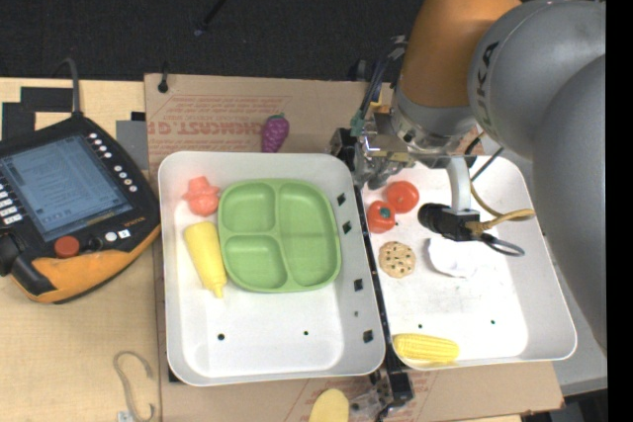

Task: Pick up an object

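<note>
The end effector [381, 151] hangs low over the far-left corner of the right bin [534, 336]; I cannot tell its state. Nothing looks lifted. Nearest that corner lie two tomatoes [393, 204], likeliest targets; the cookie [397, 259] sits further off, the corn cob [426, 348] furthest. The arm [514, 64] bends steeply down over the bin, orange band uppermost.

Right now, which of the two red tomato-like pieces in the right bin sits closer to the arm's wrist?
The upper red piece, just below the grey wrist. The other red piece lies lower left, against the divider, above the cookie.
</note>
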{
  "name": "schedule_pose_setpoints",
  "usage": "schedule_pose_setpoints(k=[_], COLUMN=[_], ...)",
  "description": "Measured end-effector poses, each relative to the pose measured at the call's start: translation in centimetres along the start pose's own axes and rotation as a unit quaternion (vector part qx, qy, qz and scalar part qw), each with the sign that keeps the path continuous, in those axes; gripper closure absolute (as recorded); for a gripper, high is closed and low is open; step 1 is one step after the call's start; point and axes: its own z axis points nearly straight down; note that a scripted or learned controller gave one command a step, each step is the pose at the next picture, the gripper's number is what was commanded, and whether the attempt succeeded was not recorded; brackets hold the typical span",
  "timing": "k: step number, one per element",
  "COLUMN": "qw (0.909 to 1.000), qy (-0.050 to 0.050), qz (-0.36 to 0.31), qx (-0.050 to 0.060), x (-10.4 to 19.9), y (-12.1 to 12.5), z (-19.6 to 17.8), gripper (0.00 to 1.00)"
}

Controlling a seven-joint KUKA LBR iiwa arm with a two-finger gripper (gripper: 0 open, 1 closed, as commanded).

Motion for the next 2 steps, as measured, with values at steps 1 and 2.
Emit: schedule_pose_setpoints(k=[1,2], qw=[1.0000,1.0000], qy=[-0.001,-0.001], qz=[0.002,0.002], qx=[0.001,0.002], x=[0.95,1.09], y=[0.08,-0.82], z=[0.07,0.89], gripper=[1.00,1.00])
